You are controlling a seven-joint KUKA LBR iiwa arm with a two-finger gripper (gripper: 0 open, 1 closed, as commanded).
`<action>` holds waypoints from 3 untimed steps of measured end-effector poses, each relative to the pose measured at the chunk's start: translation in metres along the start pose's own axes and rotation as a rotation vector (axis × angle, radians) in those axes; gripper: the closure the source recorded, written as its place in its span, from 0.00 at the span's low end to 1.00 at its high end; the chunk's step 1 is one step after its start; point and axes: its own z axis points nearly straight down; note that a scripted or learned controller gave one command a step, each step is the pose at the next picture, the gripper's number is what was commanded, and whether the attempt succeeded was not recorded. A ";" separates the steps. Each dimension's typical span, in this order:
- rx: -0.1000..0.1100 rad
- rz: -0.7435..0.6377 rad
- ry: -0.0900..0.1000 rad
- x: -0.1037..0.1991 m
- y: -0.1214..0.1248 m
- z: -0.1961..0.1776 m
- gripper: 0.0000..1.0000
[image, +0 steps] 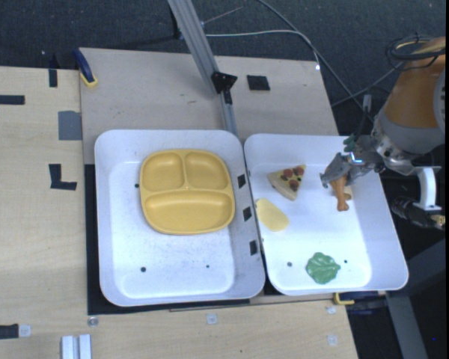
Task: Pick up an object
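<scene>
Gripper point(340, 176) around orange toy point(343, 193)

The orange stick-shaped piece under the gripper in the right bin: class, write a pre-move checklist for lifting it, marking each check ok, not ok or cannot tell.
1. Gripper is over the right bin: ok.
2. Gripper sits at the upper end of the orange stick-shaped piece: ok.
3. Piece is between the fingers: cannot tell.
4. Pizza slice lies apart from the piece: ok.
5. Pale yellow round piece and green lump are out of the lifting path: ok.
6. Yellow divided plate in the left bin is away from the arm: ok.
</scene>
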 end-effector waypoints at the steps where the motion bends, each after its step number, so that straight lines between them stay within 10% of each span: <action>1: 0.001 -0.004 0.001 0.044 -0.006 -0.006 1.00; 3: 0.004 -0.005 0.001 0.155 -0.027 -0.006 1.00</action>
